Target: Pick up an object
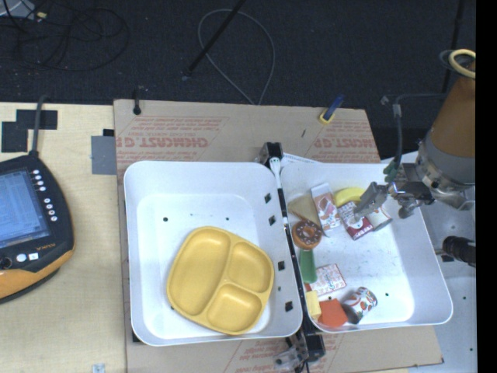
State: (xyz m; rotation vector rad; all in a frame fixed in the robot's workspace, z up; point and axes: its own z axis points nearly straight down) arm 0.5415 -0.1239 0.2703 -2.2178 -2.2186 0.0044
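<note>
The right bin (431, 286) holds several small objects. A yellow banana (347, 196) lies at its upper middle, with a red and white packet (358, 225) just below it and a white carton (325, 207) to its left. My gripper (374, 198) hangs over the bin's upper right part, just right of the banana and above the red and white packet. Nothing shows in its grasp. Further down lie a chocolate donut (307, 234), a green stick (308, 265), a small printed packet (328, 278), an orange block (332, 315) and a small can (362, 301).
The left bin (147, 208) holds a yellow divided plate (219, 278). A divider rail (283, 231) runs between the two bins. A teach pendant (27, 224) lies on the bench at far left. The arm's orange band (458, 123) rises at the right.
</note>
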